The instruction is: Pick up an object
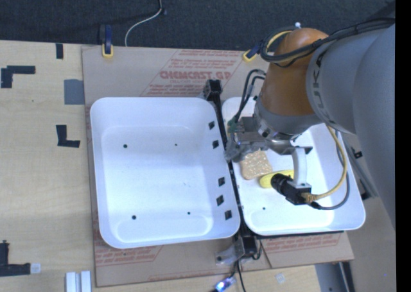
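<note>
Cracker-like tan square (255, 164) lies in the right bin (321, 220), close to its left wall, near the divider between the two bins. From my feed, the gripper (241, 146) sits just above and left of it, right at that wall; I cannot tell whether the fingers are apart or together, since the wrist hides them. A yellow piece (270, 180) rests just beside the square, toward the bin's middle. The left bin (128, 117) is alongside on the worktop (38, 156).
</note>
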{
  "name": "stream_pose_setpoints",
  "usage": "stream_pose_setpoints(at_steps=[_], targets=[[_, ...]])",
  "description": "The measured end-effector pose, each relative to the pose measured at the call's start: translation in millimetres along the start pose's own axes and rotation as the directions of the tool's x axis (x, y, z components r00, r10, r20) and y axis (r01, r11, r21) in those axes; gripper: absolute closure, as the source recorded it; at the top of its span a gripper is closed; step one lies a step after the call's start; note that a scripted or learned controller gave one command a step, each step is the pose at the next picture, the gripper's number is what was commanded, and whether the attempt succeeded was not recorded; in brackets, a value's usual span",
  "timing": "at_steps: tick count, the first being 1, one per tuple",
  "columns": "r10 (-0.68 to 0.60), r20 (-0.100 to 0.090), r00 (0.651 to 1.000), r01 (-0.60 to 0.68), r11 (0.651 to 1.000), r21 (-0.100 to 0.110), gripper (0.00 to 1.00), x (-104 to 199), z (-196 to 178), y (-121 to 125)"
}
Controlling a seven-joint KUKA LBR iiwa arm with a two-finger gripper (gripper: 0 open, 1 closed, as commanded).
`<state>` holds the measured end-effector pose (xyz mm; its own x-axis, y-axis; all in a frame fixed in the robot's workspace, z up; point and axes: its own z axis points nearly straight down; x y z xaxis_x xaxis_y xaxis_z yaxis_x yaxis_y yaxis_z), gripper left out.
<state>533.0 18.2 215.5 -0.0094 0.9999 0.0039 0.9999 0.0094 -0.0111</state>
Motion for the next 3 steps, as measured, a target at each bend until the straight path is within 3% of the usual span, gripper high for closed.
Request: stream_pose_setpoints(at_steps=[3], targets=[[-0.004, 0.001, 1.000, 0.004, 1.000, 0.005, 1.00, 1.5, -27.8, -0.3]])
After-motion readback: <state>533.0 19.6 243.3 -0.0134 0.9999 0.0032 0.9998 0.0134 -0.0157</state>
